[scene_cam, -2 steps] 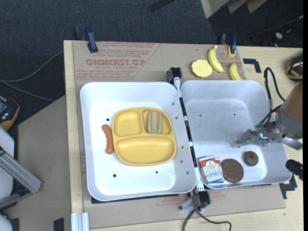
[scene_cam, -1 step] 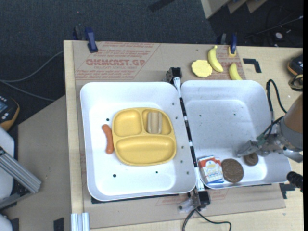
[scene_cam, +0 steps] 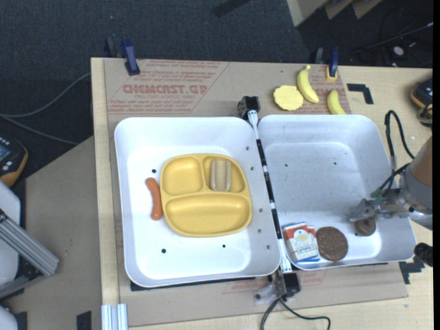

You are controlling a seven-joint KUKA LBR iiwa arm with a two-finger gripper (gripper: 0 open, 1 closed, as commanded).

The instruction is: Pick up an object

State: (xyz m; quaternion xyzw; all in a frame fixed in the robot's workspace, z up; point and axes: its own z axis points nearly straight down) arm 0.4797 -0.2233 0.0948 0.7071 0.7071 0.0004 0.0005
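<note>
Nothing is being lifted yet: the gripper [scene_cam: 366,218] is hovering low at the right edge of the frame, over a small brown object [scene_cam: 365,227] in the right bin [scene_cam: 323,133]; whether its pincer is spread or pinching, I cannot tell. The bin's right wall is crowding it, while open floor is lying leftward

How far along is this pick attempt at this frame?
Nothing looks lifted yet. The gripper is low in the right bin, beside the brown patty and small carton, which lie on the bin floor. Whether it holds anything is unclear. Grasping and lifting remain.
</note>
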